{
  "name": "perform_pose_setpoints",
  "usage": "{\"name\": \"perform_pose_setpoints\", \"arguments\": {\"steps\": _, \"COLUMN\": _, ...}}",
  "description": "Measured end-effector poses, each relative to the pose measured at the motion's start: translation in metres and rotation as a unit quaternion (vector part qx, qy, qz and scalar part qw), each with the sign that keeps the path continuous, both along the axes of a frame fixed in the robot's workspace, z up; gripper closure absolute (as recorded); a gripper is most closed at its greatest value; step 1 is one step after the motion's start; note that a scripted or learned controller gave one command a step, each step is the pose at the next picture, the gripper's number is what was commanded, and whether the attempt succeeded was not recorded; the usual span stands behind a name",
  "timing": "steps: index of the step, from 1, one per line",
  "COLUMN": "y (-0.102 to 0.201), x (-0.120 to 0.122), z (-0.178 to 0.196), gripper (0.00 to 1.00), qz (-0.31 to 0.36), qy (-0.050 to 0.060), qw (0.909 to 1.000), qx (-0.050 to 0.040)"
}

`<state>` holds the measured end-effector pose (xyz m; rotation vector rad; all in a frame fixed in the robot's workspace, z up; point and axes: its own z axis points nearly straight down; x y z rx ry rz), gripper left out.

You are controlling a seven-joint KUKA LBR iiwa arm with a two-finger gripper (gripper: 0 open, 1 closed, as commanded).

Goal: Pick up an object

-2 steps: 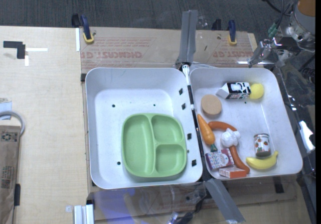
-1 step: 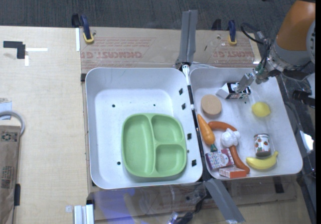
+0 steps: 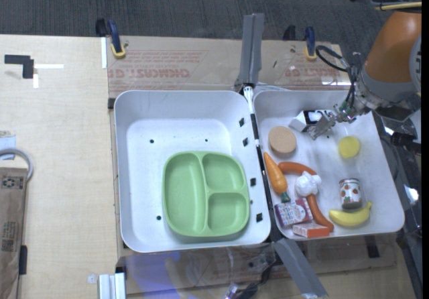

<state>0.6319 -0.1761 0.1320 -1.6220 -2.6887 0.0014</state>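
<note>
While the gripper sits low in the back part of the right bin, the step in hand appears to be the approach, with no grasp made: nothing is seen between the fingers, and how far apart they stand cannot be told at this size. The arm enters from the right, its orange band above the wrist. Just beside the gripper, toward the bin's back wall, lies a small black-and-white item; it is too small to identify, and whether the gripper touches it cannot be told. Near the gripper on its front side are a tan disc and a yellow ball, either of which is judged a likely target. The disc is round, flat-topped and lies flat on the bin floor; the ball is small and smooth and may roll if nudged. The next move calls for centering over one item, descending with the fingers astride it, closing, and lifting clear. Farther forward lie a carrot, a sausage, a white garlic-like bulb, a can, a banana and two small cartons; these are crowded, so a grasp there risks disturbing neighbours. The left bin holds a green tray with three compartments. Both bins rest on the surface.
</note>
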Motion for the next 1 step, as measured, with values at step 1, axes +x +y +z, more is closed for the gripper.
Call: {"name": "perform_pose_setpoints", "arguments": {"steps": 1, "y": -0.0228, "x": 0.0204, "z": -0.0381, "gripper": 0.00, "qz": -0.204, "qy": 0.021, "qw": 0.9787, "qx": 0.0031}}
